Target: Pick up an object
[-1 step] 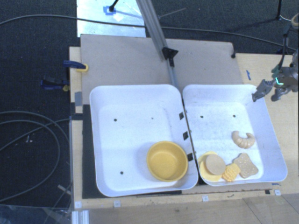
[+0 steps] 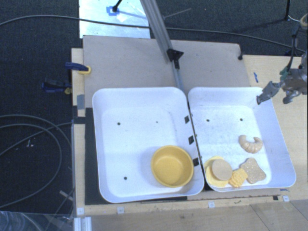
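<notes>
Bench [image 2: 134, 61] bare wood, dark carpet around | pincer [image 2: 278, 92] open above right bin [image 2: 226, 105] corner

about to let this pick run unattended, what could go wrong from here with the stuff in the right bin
1. The toast slice, waffle and round disc on the yellow plate touch each other, so closing on one may shove or drag a neighbour.
2. They crowd the right bin's front wall, which could block a finger.
3. The gripper sits over the far right rim; the lone croissant looks the safest target.
</notes>
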